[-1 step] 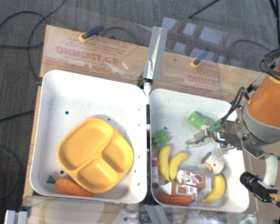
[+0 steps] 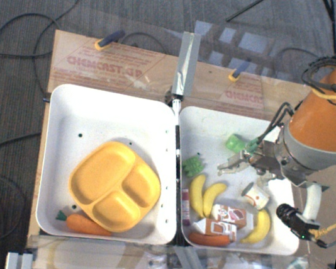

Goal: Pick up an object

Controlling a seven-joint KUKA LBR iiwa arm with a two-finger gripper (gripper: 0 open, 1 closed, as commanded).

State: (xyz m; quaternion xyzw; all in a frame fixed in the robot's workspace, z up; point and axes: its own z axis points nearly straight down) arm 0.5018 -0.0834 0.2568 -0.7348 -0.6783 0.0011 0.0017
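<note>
Gripper [image 2: 229, 167] is hanging over the right bin [image 2: 186, 122], fingers pointing left w/ metal tips splayed a little apart; nothing is sitting btwn them, so it's reading as open and not holding anything. The arm [image 2: 321, 121], grey w/ an orange band, is reaching in from the right edge and covering the bin's upper right corner.

Closest to the fingertips: a light green block [image 2: 239, 142] is lying just above them, and a small white cup [image 2: 256, 195] is lying tilted just below the wrist. Further left, a darker green toy [image 2: 193, 165] is sitting near the bin's left wall. Below the tips, two bananas [image 2: 205, 195] are lying side by side, touching or nearly so. A third banana [image 2: 261, 227] is curving along the lower right. Btwn them a small carton w/ red print [image 2: 230, 215] is resting, another white-and-red pack [image 2: 212, 227] just under it, and a red-orange item [image 2: 208, 239] is lying along the bin's front wall; can't tell what it is.

Left bin [image 2: 64, 104], well apart from the gripper: a yellow divided plate [image 2: 115, 185] is lying face down, tilted, w/ a carrot [image 2: 86, 225] poking out under its lower edge at the front wall.
</note>
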